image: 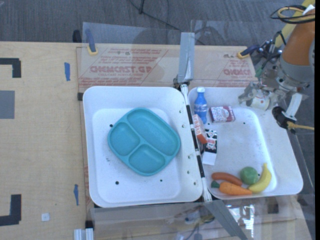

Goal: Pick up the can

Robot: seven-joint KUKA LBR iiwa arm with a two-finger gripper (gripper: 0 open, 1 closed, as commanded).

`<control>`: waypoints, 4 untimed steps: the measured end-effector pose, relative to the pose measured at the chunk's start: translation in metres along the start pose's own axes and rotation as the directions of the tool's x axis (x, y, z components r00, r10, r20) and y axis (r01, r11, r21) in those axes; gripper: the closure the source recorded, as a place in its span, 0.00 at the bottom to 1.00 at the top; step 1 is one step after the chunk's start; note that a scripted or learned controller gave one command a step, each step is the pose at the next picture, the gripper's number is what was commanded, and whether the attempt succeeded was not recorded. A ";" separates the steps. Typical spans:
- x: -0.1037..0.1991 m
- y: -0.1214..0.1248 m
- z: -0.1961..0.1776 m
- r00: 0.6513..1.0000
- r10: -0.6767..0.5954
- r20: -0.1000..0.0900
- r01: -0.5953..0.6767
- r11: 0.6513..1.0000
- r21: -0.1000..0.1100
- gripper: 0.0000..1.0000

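Note:
The can point(222, 114) lies on its side near the back of the right bin point(280, 149); it has a maroon label with pale ends. My gripper point(258, 100) hangs over the bin's back right corner, a short way to the right of the can and apart from it. The grey arm with its orange band point(300, 44) rises behind it at the view's right edge.
A blue bottle point(200, 104) stands left of the can by the divider. A small black-and-white box point(210, 139) and an orange item point(199, 131) lie along the divider. Two carrots point(231, 184), a green fruit point(248, 174) and a banana point(263, 180) crowd the front. A teal divided plate point(144, 141) sits in the left bin.

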State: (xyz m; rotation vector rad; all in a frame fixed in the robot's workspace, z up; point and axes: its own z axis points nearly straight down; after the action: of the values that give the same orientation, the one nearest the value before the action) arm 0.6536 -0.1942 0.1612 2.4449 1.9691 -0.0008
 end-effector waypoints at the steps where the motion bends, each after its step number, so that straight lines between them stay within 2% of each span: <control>1: -0.005 0.020 0.072 0.999 0.033 -0.017 -0.033 0.999 0.005 0.00; 2: -0.003 0.021 0.060 1.000 0.027 -0.013 -0.027 1.000 0.003 1.00; 3: 0.017 0.002 -0.058 0.900 0.435 -0.001 -0.435 0.900 0.000 1.00; 4: 0.072 -0.012 -0.091 0.886 0.464 -0.001 -0.464 0.886 0.000 1.00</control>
State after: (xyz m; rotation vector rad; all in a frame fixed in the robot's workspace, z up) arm 0.6572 -0.1212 0.2518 2.8452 1.3282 0.0018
